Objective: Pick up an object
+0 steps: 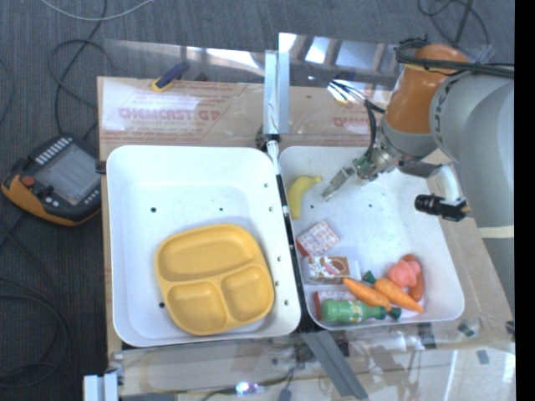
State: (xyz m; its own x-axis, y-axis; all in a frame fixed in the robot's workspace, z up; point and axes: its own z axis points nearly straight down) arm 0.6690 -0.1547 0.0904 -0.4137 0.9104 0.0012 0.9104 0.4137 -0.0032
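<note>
We see two white bins on the worktop: the left bin [125,224] holds one yellow divided tray [216,276], while the right bin [443,266] holds one banana [299,192] at ten o'clock, two snack packets [322,253] at centre, and two carrots [380,292], one green bottle [351,311] and one pink toy [407,272] toward five o'clock. The arm [451,111] reaches in from three o'clock, its gripper [343,180] angled down just beside the banana, jaws slightly parted and grasping nothing.

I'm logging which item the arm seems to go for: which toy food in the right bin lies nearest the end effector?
The banana, alone in the bin's upper left, just left of the end effector. The carrots and bottle lie at the bottom.
</note>
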